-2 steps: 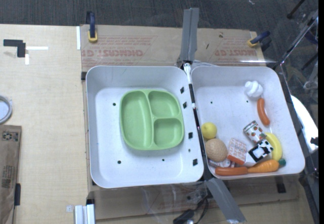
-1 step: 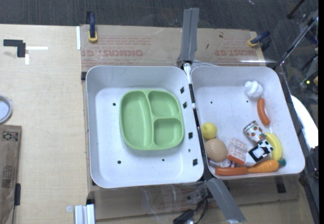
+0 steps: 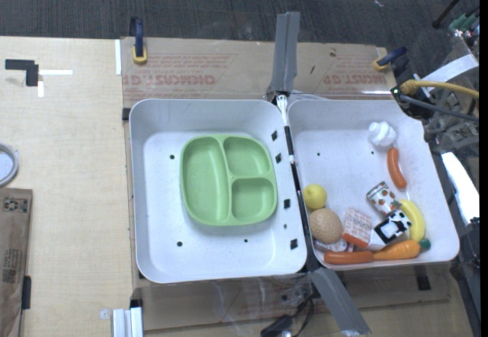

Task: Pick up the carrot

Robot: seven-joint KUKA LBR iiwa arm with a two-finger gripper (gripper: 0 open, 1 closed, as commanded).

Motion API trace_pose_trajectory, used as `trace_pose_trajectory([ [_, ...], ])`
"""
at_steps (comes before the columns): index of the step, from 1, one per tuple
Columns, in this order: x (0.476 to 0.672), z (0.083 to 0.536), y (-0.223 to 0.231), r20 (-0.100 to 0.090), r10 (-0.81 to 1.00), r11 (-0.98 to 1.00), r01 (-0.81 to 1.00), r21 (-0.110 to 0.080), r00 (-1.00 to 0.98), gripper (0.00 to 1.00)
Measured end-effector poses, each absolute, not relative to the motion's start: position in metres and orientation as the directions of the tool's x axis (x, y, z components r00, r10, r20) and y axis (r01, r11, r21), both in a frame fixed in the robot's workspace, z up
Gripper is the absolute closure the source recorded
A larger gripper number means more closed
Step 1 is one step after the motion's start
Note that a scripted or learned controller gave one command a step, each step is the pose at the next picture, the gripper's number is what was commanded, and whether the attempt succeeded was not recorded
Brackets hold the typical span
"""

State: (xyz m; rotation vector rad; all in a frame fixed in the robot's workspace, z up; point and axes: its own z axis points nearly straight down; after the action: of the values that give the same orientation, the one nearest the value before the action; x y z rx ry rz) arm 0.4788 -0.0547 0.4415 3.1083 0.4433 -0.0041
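Observation:
The carrot (image 3: 396, 250) is orange with a green stub at its right end. It lies flat along the front wall of the right bin (image 3: 343, 145), near the front right corner. A red-orange sausage (image 3: 348, 257) lies end to end with it on its left. A black and white packet (image 3: 391, 229) and a banana (image 3: 412, 219) lie just behind it, touching or nearly touching.
The right bin also holds a second sausage (image 3: 395, 168), a white lump (image 3: 381, 132), a small can (image 3: 379, 194), a lemon (image 3: 315, 196), a tan ball (image 3: 325, 226) and a red packet (image 3: 356, 227). A green divided plate (image 3: 229, 179) lies in the left bin (image 3: 152, 198). Cables (image 3: 438, 91) hang at the right edge.

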Motion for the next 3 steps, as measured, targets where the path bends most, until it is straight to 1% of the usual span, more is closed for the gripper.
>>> trace_pose_trajectory([
  [1,0.478,0.44,-0.173,-0.006,0.216,-0.976,0.216,0.0,0.976,1.0],
  [2,0.479,0.441,-0.105,-0.005,0.2,-0.98,0.2,0.0,0.98,1.0],
  [3,0.479,0.441,-0.049,-0.003,0.198,-0.98,0.198,0.002,0.98,1.0],
])
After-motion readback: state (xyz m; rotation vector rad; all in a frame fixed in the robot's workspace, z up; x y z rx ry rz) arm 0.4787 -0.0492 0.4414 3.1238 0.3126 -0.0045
